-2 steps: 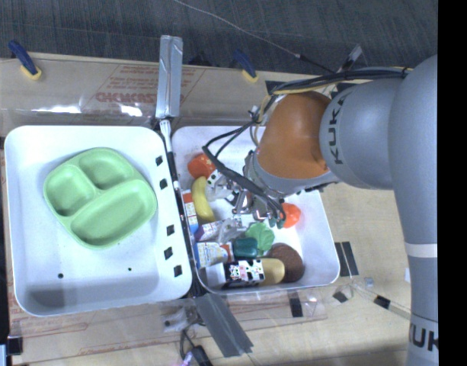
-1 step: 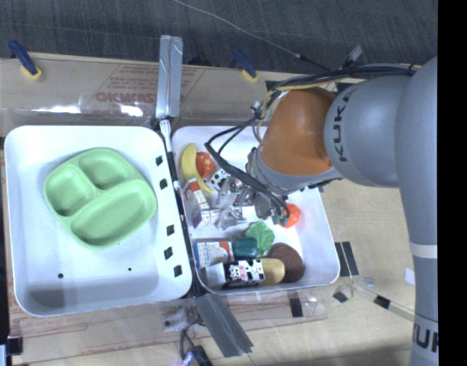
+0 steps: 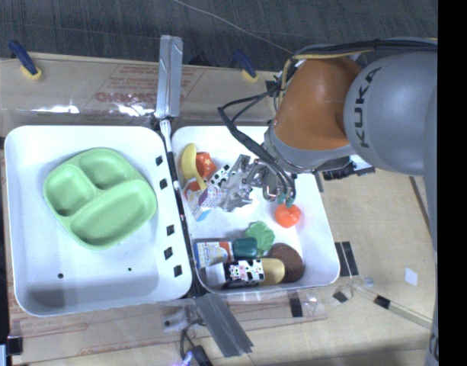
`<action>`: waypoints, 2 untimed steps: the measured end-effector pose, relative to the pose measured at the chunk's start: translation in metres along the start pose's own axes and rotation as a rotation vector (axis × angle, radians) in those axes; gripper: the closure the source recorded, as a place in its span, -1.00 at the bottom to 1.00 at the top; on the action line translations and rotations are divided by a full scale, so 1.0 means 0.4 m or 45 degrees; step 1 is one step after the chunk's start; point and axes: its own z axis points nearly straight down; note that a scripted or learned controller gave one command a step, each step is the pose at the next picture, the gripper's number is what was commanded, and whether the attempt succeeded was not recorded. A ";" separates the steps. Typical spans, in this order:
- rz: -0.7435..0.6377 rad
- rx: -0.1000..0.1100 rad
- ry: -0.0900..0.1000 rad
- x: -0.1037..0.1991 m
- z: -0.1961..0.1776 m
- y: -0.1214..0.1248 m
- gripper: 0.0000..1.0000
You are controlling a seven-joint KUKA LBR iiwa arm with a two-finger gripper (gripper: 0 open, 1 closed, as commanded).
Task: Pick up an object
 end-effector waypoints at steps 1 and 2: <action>0.047 0.000 -0.004 -0.199 -0.235 0.027 1.00; 0.076 0.002 0.014 -0.212 -0.061 0.114 1.00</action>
